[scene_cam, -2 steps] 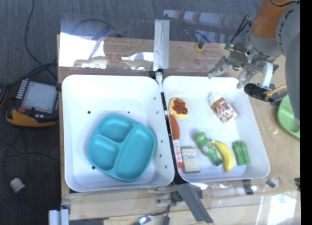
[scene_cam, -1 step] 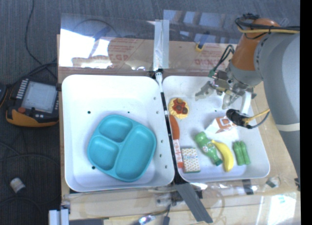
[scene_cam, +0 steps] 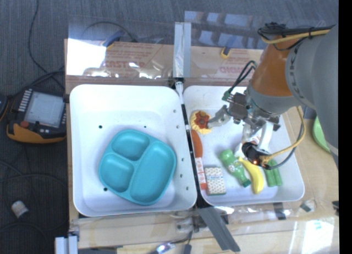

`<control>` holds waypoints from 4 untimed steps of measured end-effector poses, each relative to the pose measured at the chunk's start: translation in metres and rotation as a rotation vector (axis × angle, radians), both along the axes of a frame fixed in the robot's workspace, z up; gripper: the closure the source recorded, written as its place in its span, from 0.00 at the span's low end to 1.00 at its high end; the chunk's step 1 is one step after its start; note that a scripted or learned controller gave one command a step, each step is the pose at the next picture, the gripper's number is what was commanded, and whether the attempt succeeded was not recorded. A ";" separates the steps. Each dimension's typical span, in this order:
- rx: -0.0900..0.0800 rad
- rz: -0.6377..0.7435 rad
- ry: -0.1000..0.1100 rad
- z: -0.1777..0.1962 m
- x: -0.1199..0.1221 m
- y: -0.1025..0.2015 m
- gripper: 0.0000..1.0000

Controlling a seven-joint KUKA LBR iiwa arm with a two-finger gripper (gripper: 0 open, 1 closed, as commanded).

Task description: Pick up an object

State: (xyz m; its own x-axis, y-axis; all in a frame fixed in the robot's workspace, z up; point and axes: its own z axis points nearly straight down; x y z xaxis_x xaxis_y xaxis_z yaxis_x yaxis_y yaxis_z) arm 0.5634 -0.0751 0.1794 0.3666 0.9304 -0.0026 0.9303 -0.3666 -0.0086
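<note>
Overhead: two white bins. Left bin held one teal divided plate. Right bin held one banana, two green pieces, one small box, one orange stick, one red-yellow toy. Gripper hung over right bin, near the toys; apart or together, could not tell.

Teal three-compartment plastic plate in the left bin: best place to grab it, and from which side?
Probably the raised rim of the teal three-compartment plastic plate, at its far-left edge, from straight above. It lies flat, so only the rim offers purchase; its near and right edges crowd the white left bin's walls.
</note>
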 end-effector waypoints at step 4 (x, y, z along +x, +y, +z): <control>0.034 0.055 -0.019 -0.083 -0.067 -0.119 0.00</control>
State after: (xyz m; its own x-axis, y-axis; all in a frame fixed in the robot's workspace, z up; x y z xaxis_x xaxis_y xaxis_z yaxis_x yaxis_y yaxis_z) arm 0.4960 -0.1945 0.0966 0.3142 0.9487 0.0353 0.9493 -0.3143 -0.0026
